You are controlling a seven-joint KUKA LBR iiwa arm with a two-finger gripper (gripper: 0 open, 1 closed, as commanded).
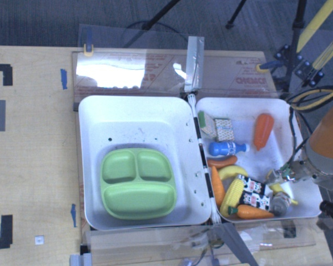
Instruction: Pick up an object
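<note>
**Toys heaped in right bin**

Toys (241, 195) are piled along the front edge of the right bin (241, 105). A green tray (137, 183) lies in the left bin (133, 110). The gripper (283, 176) is seen at the right bin's right edge; its grip cannot be told.

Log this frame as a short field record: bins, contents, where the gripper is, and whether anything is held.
left bin: holds a green divided tray
right bin: holds mixed small items
right bin contents: orange carrot-like piece, blue and white bottle, checkered packet, banana, corn cob, more orange pieces along the near edge
gripper: over the right side of the right bin, low among the items
held object: cannot tell; fingers too unclear
task status: no object visibly lifted
</note>
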